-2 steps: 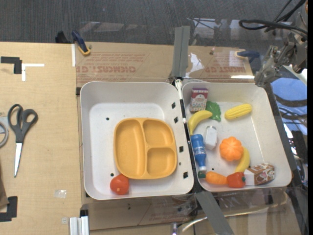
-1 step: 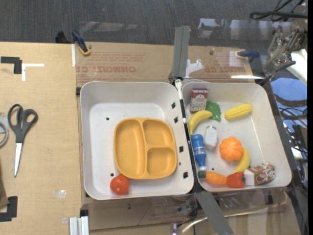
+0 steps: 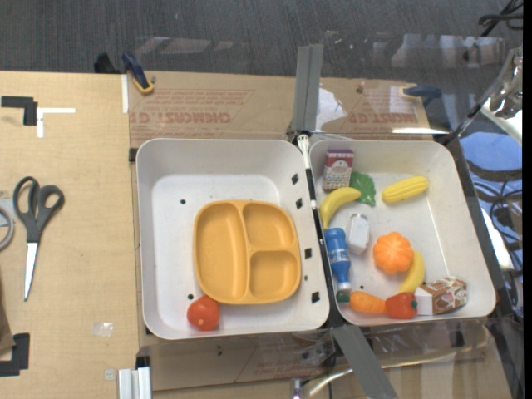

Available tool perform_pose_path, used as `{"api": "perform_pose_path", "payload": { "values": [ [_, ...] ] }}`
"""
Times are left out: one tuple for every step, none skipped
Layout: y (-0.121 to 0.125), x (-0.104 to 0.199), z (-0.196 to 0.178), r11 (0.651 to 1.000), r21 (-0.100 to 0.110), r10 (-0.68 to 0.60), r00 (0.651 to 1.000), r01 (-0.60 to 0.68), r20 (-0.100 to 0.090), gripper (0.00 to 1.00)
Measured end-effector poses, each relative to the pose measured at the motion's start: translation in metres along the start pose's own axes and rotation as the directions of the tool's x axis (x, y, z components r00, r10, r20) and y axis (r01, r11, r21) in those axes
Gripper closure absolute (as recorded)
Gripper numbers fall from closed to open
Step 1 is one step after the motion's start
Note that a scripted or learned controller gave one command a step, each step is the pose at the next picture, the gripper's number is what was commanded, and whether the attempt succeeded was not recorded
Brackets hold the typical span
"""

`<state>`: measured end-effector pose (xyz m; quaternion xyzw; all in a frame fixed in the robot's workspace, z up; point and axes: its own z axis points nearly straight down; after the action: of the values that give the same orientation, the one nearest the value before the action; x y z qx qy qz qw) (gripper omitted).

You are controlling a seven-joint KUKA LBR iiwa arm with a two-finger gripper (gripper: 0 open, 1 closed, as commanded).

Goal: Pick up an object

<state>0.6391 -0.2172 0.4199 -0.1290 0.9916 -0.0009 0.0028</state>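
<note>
The left bin (image 3: 158,223) holds a yellow divided plate (image 3: 247,250) and a red tomato (image 3: 204,313) in its near-left corner. The right bin (image 3: 453,214) holds many toy foods. At the back are a small red-and-white carton (image 3: 338,169), a green piece (image 3: 362,186), a yellow corn cob (image 3: 403,189) and a banana (image 3: 338,200). In the middle lie a blue bottle (image 3: 337,256), a small white object (image 3: 358,231) and an orange fruit (image 3: 393,252). Along the front are a second banana (image 3: 413,273), a carrot (image 3: 367,303), a red item (image 3: 401,306) and a patterned box (image 3: 442,296).
Scissors (image 3: 33,214) lie on the wooden bench at far left. A blue clamp (image 3: 137,71) sits behind the left bin on the cardboard (image 3: 208,110). A grey bar (image 3: 307,86) runs back from the seam between the bins. Cables and metal parts crowd the right edge.
</note>
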Motion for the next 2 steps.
{"api": "perform_pose_path", "payload": {
  "values": [
    [-0.003, 0.004, 0.019, 0.906, -0.003, -0.424, 0.906, 0.424, 0.001, 1.0],
    [0.0, 0.014, 0.006, 0.717, -0.002, -0.697, 0.717, 0.697, 0.003, 1.0]
  ]
}}
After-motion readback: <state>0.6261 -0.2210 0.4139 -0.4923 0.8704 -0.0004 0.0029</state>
